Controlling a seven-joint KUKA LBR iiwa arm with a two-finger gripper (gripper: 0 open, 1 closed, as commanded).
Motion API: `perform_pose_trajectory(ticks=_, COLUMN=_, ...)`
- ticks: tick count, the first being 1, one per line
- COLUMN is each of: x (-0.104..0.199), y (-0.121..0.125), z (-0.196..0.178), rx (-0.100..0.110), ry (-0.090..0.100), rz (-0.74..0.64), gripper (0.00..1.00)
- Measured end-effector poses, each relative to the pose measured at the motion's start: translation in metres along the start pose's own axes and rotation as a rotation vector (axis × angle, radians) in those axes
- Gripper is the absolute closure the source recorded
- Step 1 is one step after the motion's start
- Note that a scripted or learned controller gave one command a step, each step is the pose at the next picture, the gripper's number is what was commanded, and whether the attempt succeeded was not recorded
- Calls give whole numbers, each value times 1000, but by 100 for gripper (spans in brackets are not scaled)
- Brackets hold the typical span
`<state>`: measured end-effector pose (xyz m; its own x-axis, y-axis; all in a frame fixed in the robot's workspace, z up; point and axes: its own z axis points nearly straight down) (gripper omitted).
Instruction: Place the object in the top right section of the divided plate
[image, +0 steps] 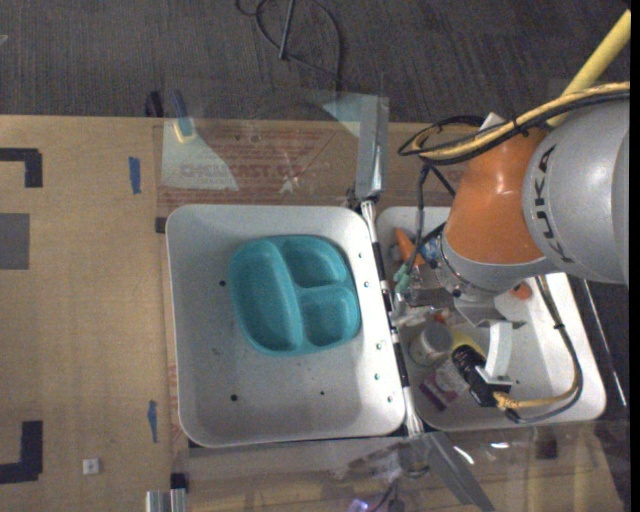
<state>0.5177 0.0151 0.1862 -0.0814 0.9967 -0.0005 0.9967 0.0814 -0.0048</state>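
1. While the arm (530, 190) hangs over the right bin (585, 390), its grey body and orange band cover much of that bin, so I judge the task to be at its picking stage, with nothing delivered.
2. The left bin (200, 400) holds the teal divided plate (295, 293), which lies flat near the bin's middle, well apart from the arm.
3. All three sections of the plate look bare, including the top right section (318, 262), so the placing step is still to do.
4. The right bin carries a clutter of small things under the wrist: an orange piece (403, 241) at the far left corner and a grey round object (433, 342) nearer the middle; which of them is the task's object I cannot tell.
5. The gripper (425, 295) sits low at the bin's left side, and I cannot tell its state or whether it holds anything.
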Motion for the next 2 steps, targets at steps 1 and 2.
perform_pose_trajectory(ticks=1, x=67, y=8, z=5, rx=0, ry=-1, rz=-92, gripper=100)
perform_pose_trajectory(ticks=2, x=-19, y=-40, z=5, rx=3, ry=1, rz=-146, gripper=100)
